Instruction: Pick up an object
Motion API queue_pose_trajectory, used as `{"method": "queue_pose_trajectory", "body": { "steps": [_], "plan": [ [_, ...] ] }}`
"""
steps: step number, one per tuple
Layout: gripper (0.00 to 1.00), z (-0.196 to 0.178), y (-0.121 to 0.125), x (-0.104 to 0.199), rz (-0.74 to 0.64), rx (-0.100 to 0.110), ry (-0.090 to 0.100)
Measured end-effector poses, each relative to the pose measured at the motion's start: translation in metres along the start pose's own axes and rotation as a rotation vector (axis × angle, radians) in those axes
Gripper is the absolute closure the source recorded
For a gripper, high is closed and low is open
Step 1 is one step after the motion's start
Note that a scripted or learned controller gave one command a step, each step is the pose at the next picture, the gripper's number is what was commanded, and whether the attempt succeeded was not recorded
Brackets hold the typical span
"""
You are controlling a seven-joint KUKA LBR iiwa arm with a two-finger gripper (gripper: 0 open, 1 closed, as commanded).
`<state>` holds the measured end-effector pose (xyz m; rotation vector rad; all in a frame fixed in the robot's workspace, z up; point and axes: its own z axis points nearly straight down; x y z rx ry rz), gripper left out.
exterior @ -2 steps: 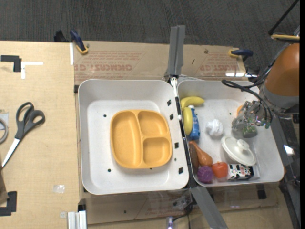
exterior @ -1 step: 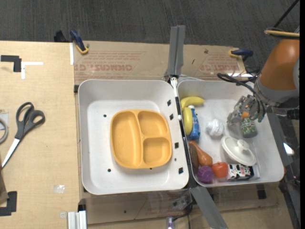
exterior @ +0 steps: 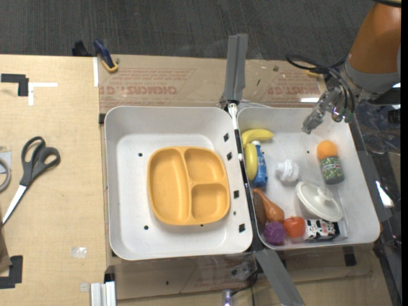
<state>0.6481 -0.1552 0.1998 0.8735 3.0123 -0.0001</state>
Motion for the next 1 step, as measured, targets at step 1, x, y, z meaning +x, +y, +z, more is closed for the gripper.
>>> {"method": "queue_pose_trajectory", "body": {
  "steps": [1],
  "plan": [
    [1.0,0.106,-0.0416,-0.0136,-0.248,0.0,0.0]
  ]
}}
